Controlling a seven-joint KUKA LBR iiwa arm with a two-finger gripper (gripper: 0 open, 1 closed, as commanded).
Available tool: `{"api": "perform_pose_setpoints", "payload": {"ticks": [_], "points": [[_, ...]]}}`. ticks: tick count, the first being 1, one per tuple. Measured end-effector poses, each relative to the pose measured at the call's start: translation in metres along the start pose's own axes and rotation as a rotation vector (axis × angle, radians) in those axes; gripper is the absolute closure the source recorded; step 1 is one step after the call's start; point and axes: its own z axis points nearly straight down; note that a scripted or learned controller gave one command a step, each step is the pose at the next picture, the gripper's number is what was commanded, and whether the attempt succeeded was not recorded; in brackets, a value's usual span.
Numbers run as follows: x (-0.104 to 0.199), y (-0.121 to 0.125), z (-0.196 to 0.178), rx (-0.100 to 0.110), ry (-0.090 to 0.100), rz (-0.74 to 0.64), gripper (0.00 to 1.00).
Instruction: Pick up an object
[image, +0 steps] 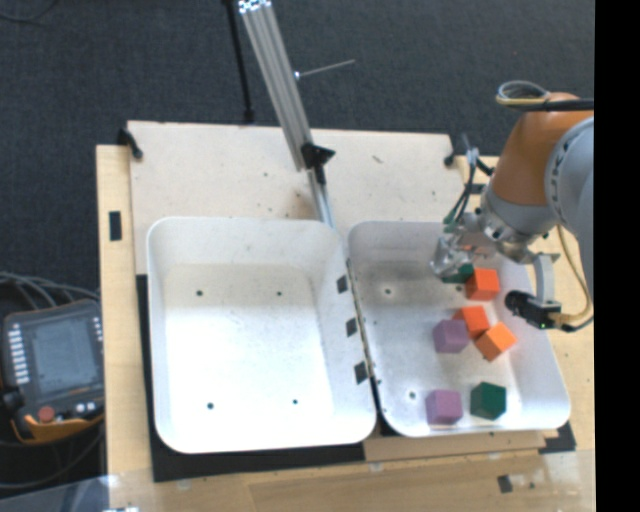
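I see the gripper (452, 262) low in the right bin (400, 400), at its far side, touching an orange block (484, 282). Can't tell jaw state. Two more orange blocks (474, 319) (495, 341), two purple (450, 336) (443, 406) and a green (488, 400) lie nearer me.

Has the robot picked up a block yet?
Not yet, as far as I can see. The gripper is down in the right bin, beside an orange block. The blocks I can see lie on the bin floor. Grabbing and lifting one is left.
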Motion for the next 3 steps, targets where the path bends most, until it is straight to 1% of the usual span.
{"api": "perform_pose_setpoints", "payload": {"ticks": [1, 2, 3], "points": [[0.0, 0.002, -0.066, -0.003, -0.001, -0.007, 1.0], [-0.001, 0.003, -0.077, 0.002, 0.001, -0.009, 1.0], [0.041, -0.012, -0.088, 0.005, 0.003, -0.012, 1.0]]}}
